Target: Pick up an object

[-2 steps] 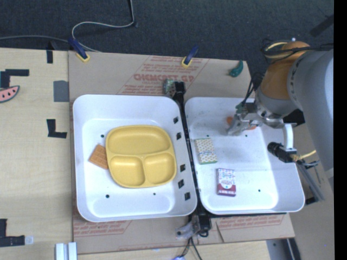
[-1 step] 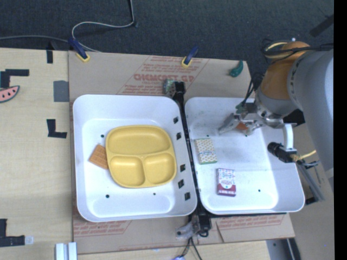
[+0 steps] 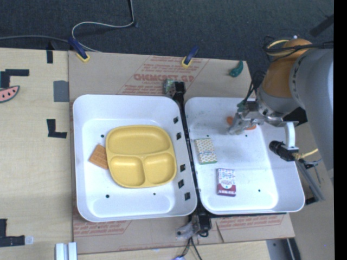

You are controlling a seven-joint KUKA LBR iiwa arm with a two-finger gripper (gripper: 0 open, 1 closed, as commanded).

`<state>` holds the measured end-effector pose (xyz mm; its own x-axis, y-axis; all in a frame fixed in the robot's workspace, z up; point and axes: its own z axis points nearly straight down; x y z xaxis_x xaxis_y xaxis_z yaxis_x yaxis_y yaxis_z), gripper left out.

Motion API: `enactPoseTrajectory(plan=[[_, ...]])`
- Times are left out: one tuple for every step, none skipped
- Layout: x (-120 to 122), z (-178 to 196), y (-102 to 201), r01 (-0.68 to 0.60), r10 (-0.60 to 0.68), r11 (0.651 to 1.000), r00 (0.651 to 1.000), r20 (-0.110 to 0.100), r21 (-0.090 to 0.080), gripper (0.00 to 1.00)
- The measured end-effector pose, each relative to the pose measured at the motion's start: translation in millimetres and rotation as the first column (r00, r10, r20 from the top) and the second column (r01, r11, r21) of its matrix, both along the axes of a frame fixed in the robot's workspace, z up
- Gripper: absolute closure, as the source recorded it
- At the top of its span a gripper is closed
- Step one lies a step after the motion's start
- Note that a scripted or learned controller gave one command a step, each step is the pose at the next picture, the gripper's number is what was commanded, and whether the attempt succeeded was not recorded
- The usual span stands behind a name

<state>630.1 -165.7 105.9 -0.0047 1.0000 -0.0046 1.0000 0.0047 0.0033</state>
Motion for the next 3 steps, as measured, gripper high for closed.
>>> enactPoseTrajectory(plan=[[-0.1, -0.1, -0.1, 0.000, 0.000, 1.000, 1.000, 0.000, -0.001, 0.00], [-25.2, -19.1, -11.6, 0.003, -0.003, 1.000, 1.000, 0.000, 0.003, 0.00], [-24.6, -8.5, -12.6, 0.003, -0.003, 1.000, 1.000, 0.002, 0.000, 1.00]])
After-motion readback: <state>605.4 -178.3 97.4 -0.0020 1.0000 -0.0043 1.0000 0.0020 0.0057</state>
